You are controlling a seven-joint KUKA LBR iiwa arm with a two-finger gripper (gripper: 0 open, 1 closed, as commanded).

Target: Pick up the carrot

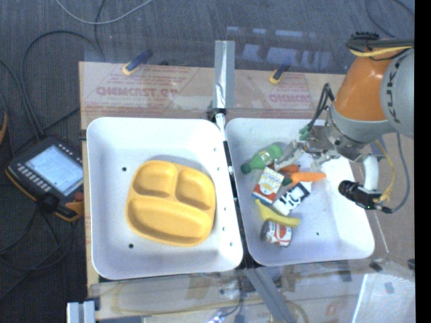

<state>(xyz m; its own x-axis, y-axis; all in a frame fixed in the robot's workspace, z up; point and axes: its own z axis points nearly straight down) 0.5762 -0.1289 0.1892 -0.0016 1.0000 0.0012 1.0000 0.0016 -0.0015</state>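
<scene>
Carrot (308, 177), probably a light, stiff, smooth toy best pinched across its middle, lies just below the jaws (311, 142), whose state I cannot tell, beside a carton (269, 182).

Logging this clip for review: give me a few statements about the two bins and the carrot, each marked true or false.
1. The yellow compartment tray lies in the left white bin. True.
2. The orange carrot lies in the left bin. False: it lies in the right white bin.
3. The green bottle lies near the right bin's left side. True.
4. The yellow banana sits on the yellow tray. False: it lies in the right bin.
5. The end effector hangs over the right bin. True.
</scene>
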